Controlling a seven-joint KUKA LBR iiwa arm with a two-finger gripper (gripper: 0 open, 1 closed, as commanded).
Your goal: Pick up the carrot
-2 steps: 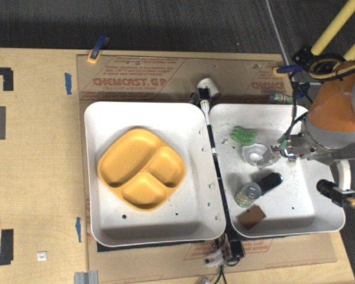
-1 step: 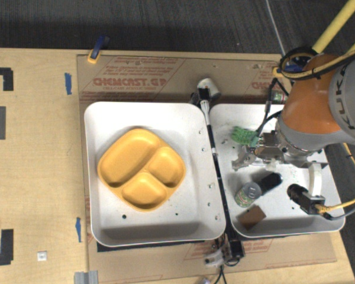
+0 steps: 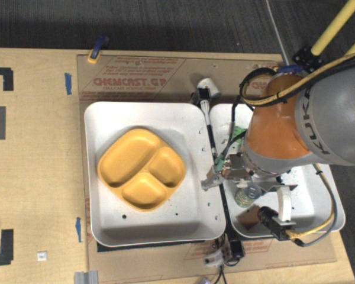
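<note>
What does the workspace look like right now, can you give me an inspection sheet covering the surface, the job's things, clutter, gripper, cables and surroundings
Surface: brown bench bearing two white bins, left bin and right bin, side by side.
Job's things: carrot not identifiable; the arm covers much of the right bin.
Clutter: yellow three-compartment plate in the left bin; a greenish item under the wrist, too hidden to name.
Gripper: gripper low over the right bin's left part; nothing seen held.
Cables: black cable along the gap between the bins; yellow cable near the right bin's front edge.
Surroundings: blue tape marks, black tape squares on the bench; dark floor beyond.
</note>
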